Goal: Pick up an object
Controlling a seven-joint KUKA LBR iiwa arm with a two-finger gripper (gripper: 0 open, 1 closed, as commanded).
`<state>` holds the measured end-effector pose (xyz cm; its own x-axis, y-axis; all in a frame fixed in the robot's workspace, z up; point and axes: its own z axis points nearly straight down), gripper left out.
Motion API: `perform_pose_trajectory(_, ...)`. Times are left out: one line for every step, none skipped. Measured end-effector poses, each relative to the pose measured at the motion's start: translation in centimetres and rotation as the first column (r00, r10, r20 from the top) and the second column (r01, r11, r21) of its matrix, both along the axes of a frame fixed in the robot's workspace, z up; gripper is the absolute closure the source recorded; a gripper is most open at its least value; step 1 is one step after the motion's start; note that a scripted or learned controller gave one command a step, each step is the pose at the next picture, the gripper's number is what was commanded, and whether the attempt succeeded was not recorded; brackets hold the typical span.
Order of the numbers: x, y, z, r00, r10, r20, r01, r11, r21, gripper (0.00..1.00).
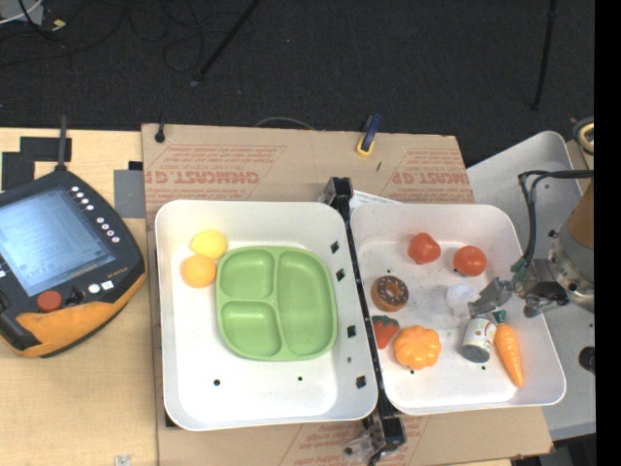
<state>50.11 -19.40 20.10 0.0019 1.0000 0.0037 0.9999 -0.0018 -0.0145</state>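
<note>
The small tin can [476, 339] lies tilted on the floor of the right bin [529, 388], near that bin's right wall, with the carrot [509, 353] just beside it on the right and the orange pumpkin [417, 347] to its left. It is judged the likeliest target, because the gripper [497, 297] is poised directly beyond its far end; the dark fingers are seen spread apart, with nothing between them, so no object is held. The tilt and the crowding carrot are judged to leave little room for a clean closure. Farther out in the same bin are set a chocolate doughnut [390, 291], a strawberry [385, 332] against the dividing wall, and two tomatoes [424, 249] toward the far side, loosely scattered so that each may be reached singly. The left bin [252, 406] bears a green divided plate [277, 302] with a lemon [208, 244] and an orange [199, 271] at its far left corner. A control pendant [58, 260] rests on the bench at the left.
</note>
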Motion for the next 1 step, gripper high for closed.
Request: perform_pose_trajectory(0.28, -0.05, 0.66, 1.0, 0.002, 0.013, -0.002, 1.0, -0.004, 0.0)
